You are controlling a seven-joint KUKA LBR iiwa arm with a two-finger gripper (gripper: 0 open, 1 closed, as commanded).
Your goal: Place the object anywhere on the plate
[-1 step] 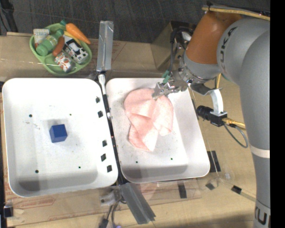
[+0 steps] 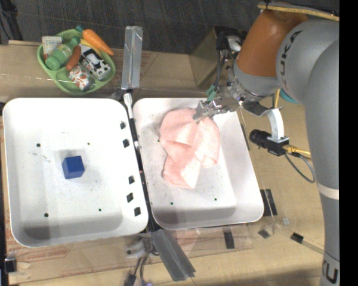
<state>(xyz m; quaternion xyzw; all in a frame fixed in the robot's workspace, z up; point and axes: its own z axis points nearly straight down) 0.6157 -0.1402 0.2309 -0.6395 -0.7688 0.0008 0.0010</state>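
Overhead slanted view of a bench bearing two shallow white plastic bins side by side. The left bin (image 2: 24,159) contains a small blue cube (image 2: 73,167), which rests on the bin floor left of centre, apart from every wall. The right bin (image 2: 241,183) contains a crumpled pale pink cloth (image 2: 190,148), spread over the upper middle of the floor and reaching close to the far wall.

The grey arm with an orange band (image 2: 298,52) enters from the right. Its two-finger metal gripper (image 2: 206,109) is positioned over the far edge of the right bin, at the upper right corner of the pink cloth and touching or just above it. Whether the gripper is spread or closed cannot be told from this angle, and no object is visible between its tips. The blue cube lies well apart from the gripper, in the other bin, across the divider between the two bins.

Behind the left bin, on the bench, stands a green bowl (image 2: 48,70) holding toy foods, among them an orange carrot (image 2: 96,40).
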